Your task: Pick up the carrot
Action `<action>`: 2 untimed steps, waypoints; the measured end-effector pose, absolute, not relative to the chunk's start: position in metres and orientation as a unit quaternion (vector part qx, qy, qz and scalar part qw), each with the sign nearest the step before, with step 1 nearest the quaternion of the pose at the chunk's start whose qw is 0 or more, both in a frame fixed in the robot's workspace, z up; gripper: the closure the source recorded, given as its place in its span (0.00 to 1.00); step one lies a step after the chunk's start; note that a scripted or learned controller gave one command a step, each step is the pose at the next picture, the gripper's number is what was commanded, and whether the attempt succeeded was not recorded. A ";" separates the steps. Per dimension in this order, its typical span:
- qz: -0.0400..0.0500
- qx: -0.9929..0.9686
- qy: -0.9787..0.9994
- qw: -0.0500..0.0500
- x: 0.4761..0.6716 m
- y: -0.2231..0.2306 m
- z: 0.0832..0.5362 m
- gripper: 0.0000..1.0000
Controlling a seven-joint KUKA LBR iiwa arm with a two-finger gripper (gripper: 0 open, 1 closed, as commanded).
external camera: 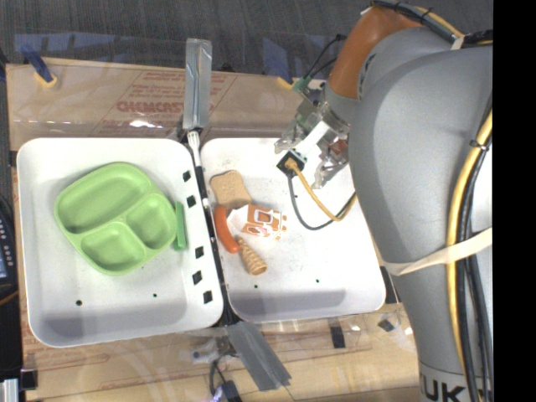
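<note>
The arm (427,191) is the nearest thing to the camera, a broad grey body filling the right side, with an orange band (364,44) above the wrist. A yellow cable (314,203) loops out from the wrist over the right bin (352,296). The gripper (314,145) hangs over the upper right part of that bin, near its back rim; from this slant I cannot tell how its jaws stand, and nothing is seen between them.

The carrot (224,229) lies in the right bin, close to the left wall, running roughly front to back. A slice of bread (229,189) sits just behind it, touching or nearly touching its upper end. A cone (251,260) lies near the carrot's lower end, and a small white and orange carton (264,222) lies just to the right of the carrot. The gripper is well apart from all four.

The left bin (50,308) holds a green divided plate (117,216) with three compartments, set toward the bin's middle.
</note>
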State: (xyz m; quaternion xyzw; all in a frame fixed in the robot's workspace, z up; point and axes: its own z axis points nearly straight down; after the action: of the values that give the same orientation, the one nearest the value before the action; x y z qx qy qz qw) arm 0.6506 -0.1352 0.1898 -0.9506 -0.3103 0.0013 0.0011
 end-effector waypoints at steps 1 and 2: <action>0.004 -0.989 -0.147 0.003 0.640 -0.109 0.140 0.00; 0.002 -0.995 -0.104 0.001 0.648 -0.092 0.125 0.00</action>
State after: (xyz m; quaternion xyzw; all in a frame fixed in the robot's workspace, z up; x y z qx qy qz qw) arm 0.6475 -0.0917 0.1252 -0.9946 -0.1036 0.0021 0.0011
